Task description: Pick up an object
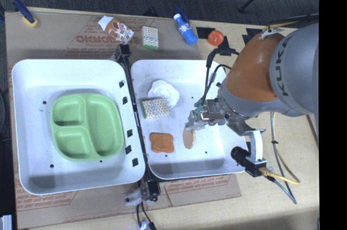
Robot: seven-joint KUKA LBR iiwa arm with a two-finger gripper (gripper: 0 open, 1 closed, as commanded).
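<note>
Right under the gripper you have a small, pale tan oblong piece on the right bin's floor; it looks light and rigid, so take it across its narrow waist. Whether the jaws are spread or closed, you cannot tell from here. Further left lie a flat orange-brown slab and a speckled sponge block.

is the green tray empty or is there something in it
Empty. The green tray in the left bin shows bare green in all three compartments, with nothing lying on it.
</note>
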